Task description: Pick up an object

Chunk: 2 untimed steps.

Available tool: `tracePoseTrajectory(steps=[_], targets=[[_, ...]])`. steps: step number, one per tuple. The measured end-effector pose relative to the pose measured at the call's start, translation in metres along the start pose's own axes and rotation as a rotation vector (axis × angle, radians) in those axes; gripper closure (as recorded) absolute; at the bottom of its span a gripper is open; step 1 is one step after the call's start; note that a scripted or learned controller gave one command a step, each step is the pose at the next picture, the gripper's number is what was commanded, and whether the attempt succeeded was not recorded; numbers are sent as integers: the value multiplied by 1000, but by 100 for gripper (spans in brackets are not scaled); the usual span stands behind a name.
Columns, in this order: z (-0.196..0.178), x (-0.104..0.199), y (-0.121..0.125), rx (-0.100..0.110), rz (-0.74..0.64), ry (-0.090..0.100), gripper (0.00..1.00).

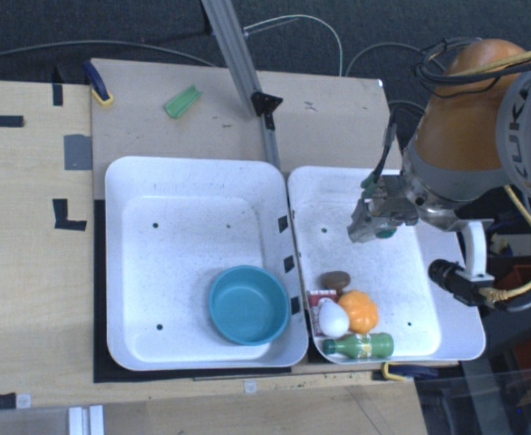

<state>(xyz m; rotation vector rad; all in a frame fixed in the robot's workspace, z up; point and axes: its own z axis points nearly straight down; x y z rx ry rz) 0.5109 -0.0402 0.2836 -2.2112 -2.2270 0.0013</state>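
My gripper (371, 227) hangs over the middle of the right bin (394, 261), above and to the right of a cluster of objects at the bin's near left corner. The cluster holds a brown oval piece (335, 280), an orange fruit (360, 310), a white egg-shaped object (333, 319), a small red-and-white box (321, 297) and a green bottle (360, 345) lying on its side. Nothing shows between the gripper's fingers. A blue bowl (248, 304) sits in the left bin (193, 198) near its front right corner.
A slanted grey pole (236, 53) crosses the bench behind the bins. A green block (182, 101) and a blue-yellow clip (99, 83) lie on the board at the back left. Cables run along the far edge.
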Motion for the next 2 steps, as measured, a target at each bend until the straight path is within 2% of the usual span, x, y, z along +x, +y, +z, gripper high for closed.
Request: tracePoseTrajectory(steps=[1,2], targets=[[3,53,-3,-1,0,-1,100],[28,104,-7,2,1,-1,100]])
